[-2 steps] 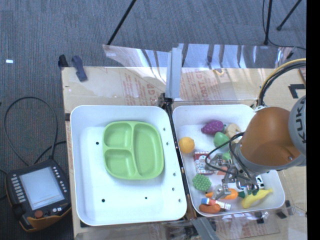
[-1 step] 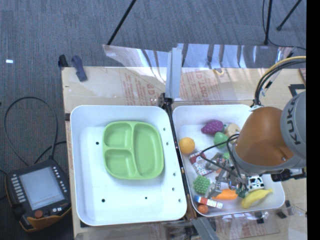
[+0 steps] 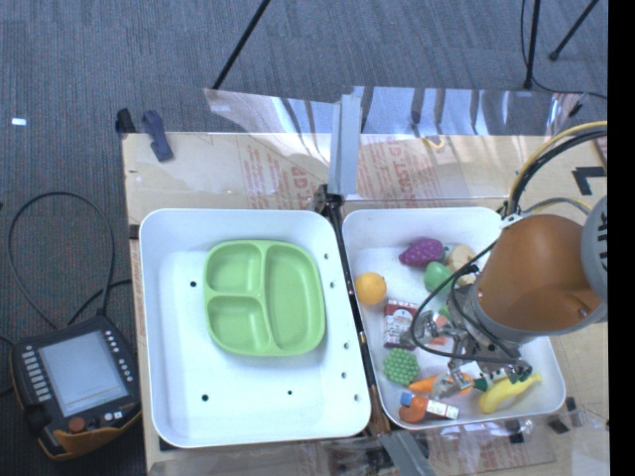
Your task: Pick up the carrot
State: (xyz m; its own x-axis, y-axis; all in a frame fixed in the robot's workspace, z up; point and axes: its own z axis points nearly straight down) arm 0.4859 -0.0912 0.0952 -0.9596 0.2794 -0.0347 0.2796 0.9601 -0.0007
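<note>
My pincer [image 3: 474, 357] hangs low over the near right part of the right bin [image 3: 359, 228], under my orange band [image 3: 536, 271], which hides much of the bin's right half. The wrist hardware and cables blur together there; whether the pincer is spread or pressed together I cannot tell, and nothing shows plainly pinched.

The carrot [image 3: 425, 385], a small orange piece, lies on the bin floor just left of and slightly nearer than the pincer, close beside it; contact cannot be judged. Nearer still, an orange-and-blue item [image 3: 415, 407] is at the front wall, too small to name. A yellow banana [image 3: 506, 395] lies partly tucked under my hardware to the right.

Left of the pincer: a green bumpy toy [image 3: 401, 366], then a red-and-white packet [image 3: 399, 317], partly covered by cables. Farther: an orange ball [image 3: 370, 288], a green fruit [image 3: 437, 276] half hidden by my wrist, purple grapes [image 3: 423, 252].

The left bin [image 3: 159, 266] bears a green divided plate [image 3: 265, 297].
</note>
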